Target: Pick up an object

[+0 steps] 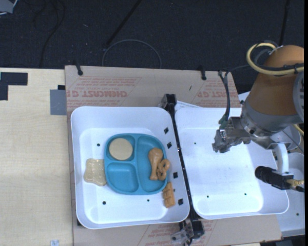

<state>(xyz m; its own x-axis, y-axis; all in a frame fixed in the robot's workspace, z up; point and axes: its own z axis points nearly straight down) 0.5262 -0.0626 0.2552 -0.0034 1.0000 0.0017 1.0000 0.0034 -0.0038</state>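
Hand [222,141] over right shallow white bin [231,199], grip state impossible to tell; approach stage. Next: cross toward blue divided plastic tray [127,181].

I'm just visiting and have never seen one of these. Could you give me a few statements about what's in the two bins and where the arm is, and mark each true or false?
1. A blue divided tray lies in the left bin. True.
2. A round tan disc sits in one of the tray's compartments. True.
3. The gripper hangs over the left bin. False: it is over the right bin.
4. The pretzel-shaped piece lies in the right bin. False: it is on the tray.
5. A pale piece lies left of the tray. True.
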